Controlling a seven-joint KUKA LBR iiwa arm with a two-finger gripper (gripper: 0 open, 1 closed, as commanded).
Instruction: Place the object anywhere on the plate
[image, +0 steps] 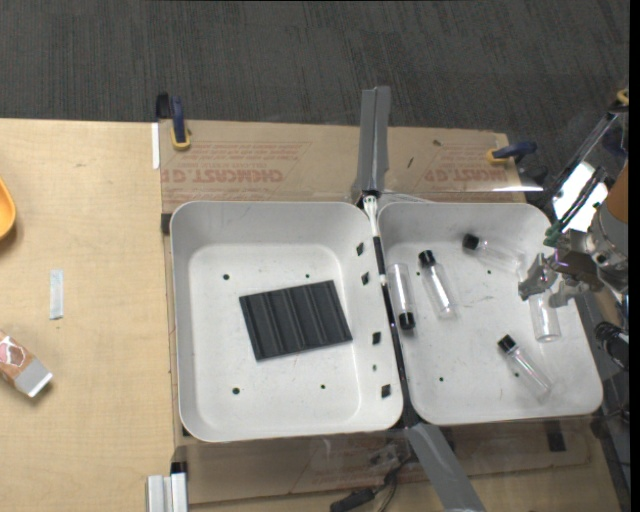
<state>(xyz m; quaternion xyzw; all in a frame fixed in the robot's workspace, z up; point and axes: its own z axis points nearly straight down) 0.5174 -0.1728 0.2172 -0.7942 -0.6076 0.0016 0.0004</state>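
Cardboard is covering the bench under two white bins, with dark carpet lying beyond the far edge. Nearest in the right bin (560, 405), a vial (522, 362) with a black cap is lying flat, its long axis running diagonally, cap toward the far left and clear end toward the near right. Slightly farther, the dark ribbed plate (296, 318) is sitting flat in the middle of the left bin (200, 400), turned a little off square, with nothing resting on it, so the placing is not yet done. Level with it, along the right bin's left wall, a second vial (402, 296) is lying nearly straight near-to-far with its cap at the near end. Beside it a third vial (434, 281) is tilting slightly, cap at the far end. At the right side the gripper (546, 296) is hanging over the right bin, and a clear vial (545, 318) appears to be standing roughly upright at its tips; whether that vial is pinched between the fingers or merely behind them, I cannot tell. Farthest, a fourth capped vial (482, 246) is lying near the far wall, cap to the left, long axis running left-right. By my judgement the task is at its start: a vial must be secured, carried left across the divider and set down on the plate.
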